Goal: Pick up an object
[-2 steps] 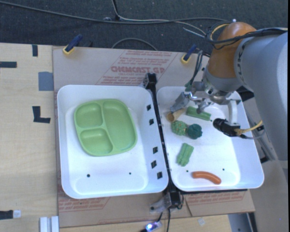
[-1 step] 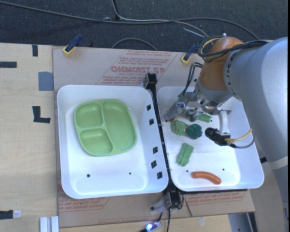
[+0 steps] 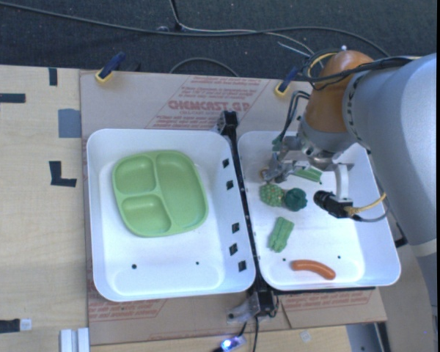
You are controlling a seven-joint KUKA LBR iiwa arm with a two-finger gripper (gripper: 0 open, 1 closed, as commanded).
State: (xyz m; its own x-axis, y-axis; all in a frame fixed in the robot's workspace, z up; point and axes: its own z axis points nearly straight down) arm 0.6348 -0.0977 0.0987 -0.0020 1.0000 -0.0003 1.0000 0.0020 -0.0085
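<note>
Here, lines run from the near edge of the desk to its far edge.

Near edge: black clips [image 3: 255, 304] sit at the front seam where the two bins meet.
Sausage: one orange toy sausage [image 3: 312, 268] lies near the front wall of the right bin [image 3: 378, 270].
Pale green toy: one ribbed light-green piece [image 3: 281, 234] lies just behind the sausage, apart from it.
Green pair: one bumpy light-green toy [image 3: 272, 194] and one dark-green round toy [image 3: 295, 199] lie touching side by side, mid-bin.
Count, right bin: five toys, counting a flat green piece [image 3: 306, 174] beside the gripper.
Left bin [image 3: 103, 218]: one light-green divided plate [image 3: 160, 193] with three compartments, lying toward the far half.
Gripper [image 3: 276, 169]: low over the far half of the right bin, just behind the bumpy toy; whether its fingers are apart or closed cannot be told, and nothing can be seen between them.
Arm [image 3: 396, 130]: grey, with the orange band [image 3: 337, 86] above the wrist.
Writing: red print on the cardboard sheet [image 3: 198, 101] behind the bins reads "CHEMCAST GP"; the smaller lines are too small to read.
Clamps: two, yellow and blue, at the cardboard's far edge, one left [image 3: 110, 67] and one right [image 3: 292, 79].
Far: black cables [image 3: 177, 22] on dark carpet.
</note>
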